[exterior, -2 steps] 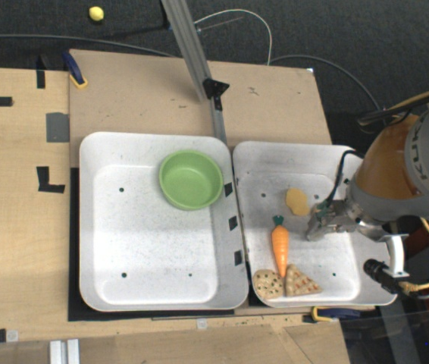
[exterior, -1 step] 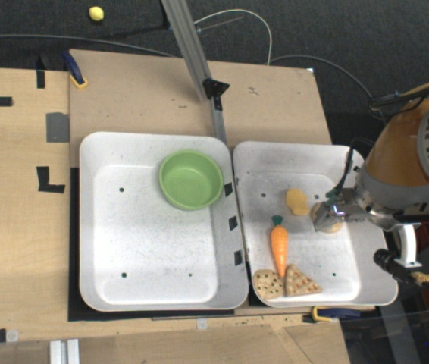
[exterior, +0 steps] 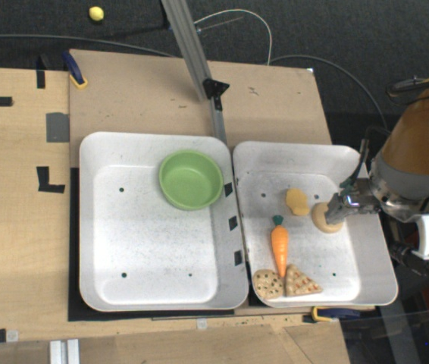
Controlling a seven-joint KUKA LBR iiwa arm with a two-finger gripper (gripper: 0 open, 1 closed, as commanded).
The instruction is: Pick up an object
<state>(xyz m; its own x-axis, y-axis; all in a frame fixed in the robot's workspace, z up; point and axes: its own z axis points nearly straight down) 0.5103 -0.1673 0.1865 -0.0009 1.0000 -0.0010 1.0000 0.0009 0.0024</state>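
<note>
The gripper (exterior: pixel 334 212) hung low over the right bin (exterior: pixel 351 279), directly above a round tan piece (exterior: pixel 325 218) lying just beside a yellow lump (exterior: pixel 297 201), which suggested the piece was its chosen target. Whether the claw was apart or together could not be told. A carrot (exterior: pixel 279 246), a round cracker (exterior: pixel 267 283) and a wedge cracker (exterior: pixel 301 283) lay nearer the front rim, while 1 green bowl (exterior: pixel 190 179) sat in the left bin (exterior: pixel 101 264).
</note>
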